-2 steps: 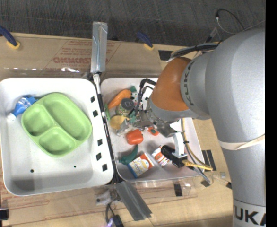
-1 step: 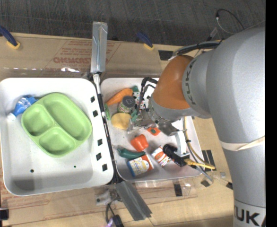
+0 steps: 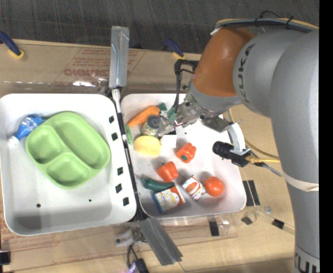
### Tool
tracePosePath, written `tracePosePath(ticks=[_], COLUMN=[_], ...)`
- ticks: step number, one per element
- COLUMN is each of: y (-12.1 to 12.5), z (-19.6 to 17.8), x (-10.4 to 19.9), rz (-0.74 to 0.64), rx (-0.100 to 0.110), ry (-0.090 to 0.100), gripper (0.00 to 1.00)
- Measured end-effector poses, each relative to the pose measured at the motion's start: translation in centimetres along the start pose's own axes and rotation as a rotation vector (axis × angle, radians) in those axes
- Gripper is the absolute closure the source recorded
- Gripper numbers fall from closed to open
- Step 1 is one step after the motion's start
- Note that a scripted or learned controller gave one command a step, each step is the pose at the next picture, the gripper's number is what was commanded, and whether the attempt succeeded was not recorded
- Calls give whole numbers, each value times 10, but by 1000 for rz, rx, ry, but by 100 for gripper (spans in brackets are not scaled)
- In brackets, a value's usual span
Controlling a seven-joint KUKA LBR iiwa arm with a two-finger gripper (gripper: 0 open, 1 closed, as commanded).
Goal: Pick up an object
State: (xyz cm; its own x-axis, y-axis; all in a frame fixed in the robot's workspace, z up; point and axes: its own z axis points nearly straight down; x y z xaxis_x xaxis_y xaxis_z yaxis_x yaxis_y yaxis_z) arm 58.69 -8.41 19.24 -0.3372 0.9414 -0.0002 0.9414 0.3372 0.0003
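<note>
A: What's under it all?

B: A brown bench w/ two white bins side by side. Dark floor up top. Blue clips on the bench's back edge.

A: Left bin first?

B: A big green plate w/ three parts, lying flat. A blue thing pokes out from under its left side. Can't tell what it is.

A: And the right bin?

B: Lots of toy food. An orange carrot at the back left. A small can just beside it. A yellow lemon in front of the can, touching it. Then a green pepper near the front, a little jar w/ a blue and yellow label, two red peppers in the middle, a red and white can, and a red tomato on the right.

A: The arm?

B: Big grey one w/ an orange band, coming in from the right. Its claw is low over the back of the right bin, right by the small can.

A: Got hold of anything?

B: Can't tell. It's too small and mixed up w/ the can to see.
</note>
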Motion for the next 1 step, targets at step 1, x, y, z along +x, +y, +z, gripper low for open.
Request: tracePosePath(ticks=[1], y=[-15], z=[-30], x=[-6], rz=[3], rx=[1], ry=[0], gripper=[100])
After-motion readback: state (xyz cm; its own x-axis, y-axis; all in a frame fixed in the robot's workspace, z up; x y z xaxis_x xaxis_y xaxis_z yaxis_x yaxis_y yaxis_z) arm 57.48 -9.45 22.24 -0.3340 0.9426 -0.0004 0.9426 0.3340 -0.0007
